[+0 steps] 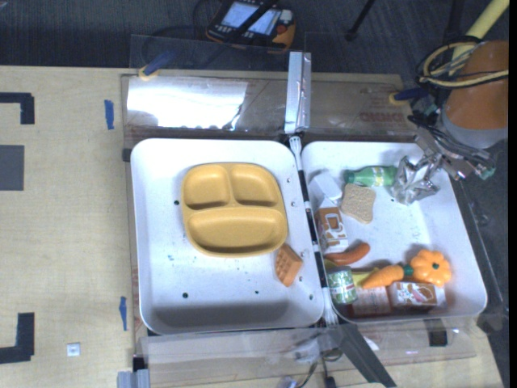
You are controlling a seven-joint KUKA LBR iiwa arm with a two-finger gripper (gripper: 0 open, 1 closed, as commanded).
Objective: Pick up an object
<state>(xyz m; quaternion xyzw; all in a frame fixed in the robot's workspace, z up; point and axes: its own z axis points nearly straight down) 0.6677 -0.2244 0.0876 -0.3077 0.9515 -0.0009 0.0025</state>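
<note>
My gripper (414,184) hangs low over the far right part of the right bin (468,241), with the orange-banded arm behind it. Just to its left lies a green bottle (367,175), close to the gripper; I cannot tell if they touch. Below the bottle is a slice of bread (358,204). Nothing shows as held. Toward the near side lie a sausage (347,255), a carrot (381,276), an orange pumpkin (430,267) and a ketchup bottle (401,296).
A white carton (325,188), a snack packet (333,229) and a green can (342,286) sit along the right bin's left wall. The left bin (153,241) holds a yellow divided plate (234,208) and a waffle piece (287,265).
</note>
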